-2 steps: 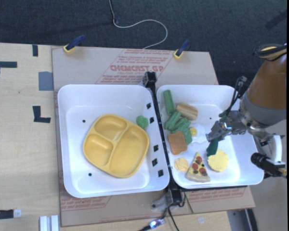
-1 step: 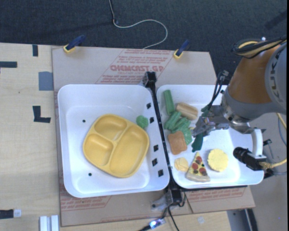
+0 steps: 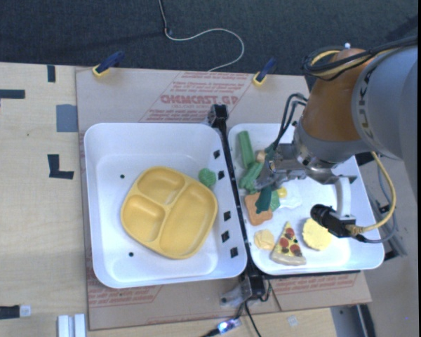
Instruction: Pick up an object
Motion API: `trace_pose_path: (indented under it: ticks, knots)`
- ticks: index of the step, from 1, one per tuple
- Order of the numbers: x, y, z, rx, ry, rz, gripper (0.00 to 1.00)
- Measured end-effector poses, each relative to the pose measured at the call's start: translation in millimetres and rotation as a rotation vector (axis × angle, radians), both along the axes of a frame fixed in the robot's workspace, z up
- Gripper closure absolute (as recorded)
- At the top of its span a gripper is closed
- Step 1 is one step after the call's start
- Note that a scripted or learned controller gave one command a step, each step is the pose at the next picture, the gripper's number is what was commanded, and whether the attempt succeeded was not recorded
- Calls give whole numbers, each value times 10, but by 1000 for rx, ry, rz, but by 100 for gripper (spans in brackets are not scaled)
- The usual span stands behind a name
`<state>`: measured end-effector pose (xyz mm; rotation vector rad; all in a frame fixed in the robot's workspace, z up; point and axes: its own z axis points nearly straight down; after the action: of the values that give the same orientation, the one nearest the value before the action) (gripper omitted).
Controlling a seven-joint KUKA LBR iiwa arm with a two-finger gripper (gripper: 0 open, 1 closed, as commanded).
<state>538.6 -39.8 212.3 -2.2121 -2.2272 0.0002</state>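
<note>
Clutter crowds the jaws [image 3: 270,181]: I cannot tell their opening or any hold. Directly beneath lies a teal toy [image 3: 266,201], touching an orange piece [image 3: 256,209]; closing could snag both or slip.

Claw [image 3: 269,182] among right-bin toy food [image 3: 288,246]

Two white bins [image 3: 98,188]; one yellow divided plate [image 3: 170,211]; one pizza slice [image 3: 289,245].
</note>
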Motion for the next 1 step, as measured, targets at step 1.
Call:
trace_pose_path:
  ticks: [1]
  knots:
    - [78,568,-33,0,1,1,100]
